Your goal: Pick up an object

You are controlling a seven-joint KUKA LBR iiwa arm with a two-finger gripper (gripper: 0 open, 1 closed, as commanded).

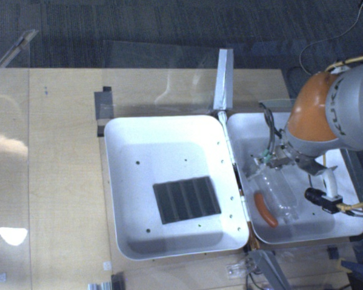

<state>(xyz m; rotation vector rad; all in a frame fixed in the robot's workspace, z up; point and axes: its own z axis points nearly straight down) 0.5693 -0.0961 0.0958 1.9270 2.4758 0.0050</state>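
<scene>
Your pincer sits low in the right white plastic bin, grip state unreadable, with the orange sausage-shaped object at its seven o'clock, so expect a miss or a glancing nudge against the clear plastic item between them.

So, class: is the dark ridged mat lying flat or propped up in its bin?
Flat. The dark ridged mat lies spread on the left bin's floor, all four edges down.
</scene>
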